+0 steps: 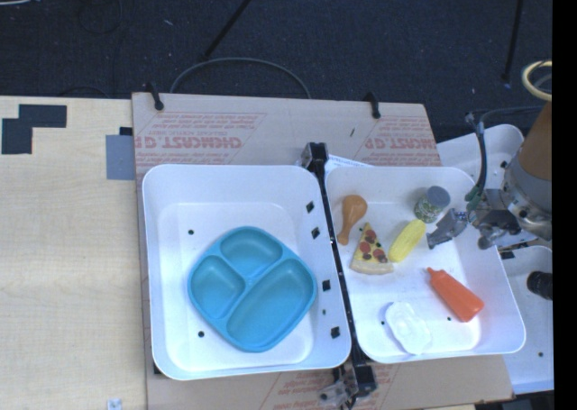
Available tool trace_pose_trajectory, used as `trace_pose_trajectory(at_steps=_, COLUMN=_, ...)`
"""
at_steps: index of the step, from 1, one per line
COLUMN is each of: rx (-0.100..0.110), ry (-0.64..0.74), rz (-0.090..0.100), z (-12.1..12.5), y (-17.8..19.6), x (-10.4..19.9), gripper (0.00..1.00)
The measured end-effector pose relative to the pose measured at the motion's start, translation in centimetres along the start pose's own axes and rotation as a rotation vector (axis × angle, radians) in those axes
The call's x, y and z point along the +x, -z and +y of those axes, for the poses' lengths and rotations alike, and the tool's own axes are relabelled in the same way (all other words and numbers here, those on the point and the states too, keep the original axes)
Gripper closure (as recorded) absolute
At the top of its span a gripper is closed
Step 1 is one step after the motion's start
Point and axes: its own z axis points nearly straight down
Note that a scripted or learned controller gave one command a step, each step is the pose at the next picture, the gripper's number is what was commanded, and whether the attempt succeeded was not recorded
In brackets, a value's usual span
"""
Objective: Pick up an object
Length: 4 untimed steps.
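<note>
My pincer (469, 230) hangs with its fingers apart and nothing between them, the orange bottle (454, 295) just below it in the right bin (505, 327); it looks light, stiff, slick, so I'd grip its middle.

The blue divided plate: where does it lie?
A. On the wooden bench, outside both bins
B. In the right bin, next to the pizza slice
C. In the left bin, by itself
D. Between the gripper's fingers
C: the blue divided plate lies flat on the floor of the left bin, while the pizza slice and the other small items are in the right bin.
</note>
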Motion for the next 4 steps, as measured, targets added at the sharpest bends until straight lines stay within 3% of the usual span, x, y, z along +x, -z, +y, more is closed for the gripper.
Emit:
trace_pose_trajectory(at_steps=1, rx=-0.012, ry=0.002, rz=-0.002, z=0.2, y=0.6, x=0.0, gripper=0.00)
trace_pose_trajectory(at_steps=2, rx=-0.006, ry=0.002, rz=-0.001, z=0.2, y=-5.7, x=-0.5, gripper=0.00)
trace_pose_trajectory(at_steps=4, rx=-0.012, ry=0.001, rz=-0.003, z=0.3, y=-14.8, x=0.6, gripper=0.00)
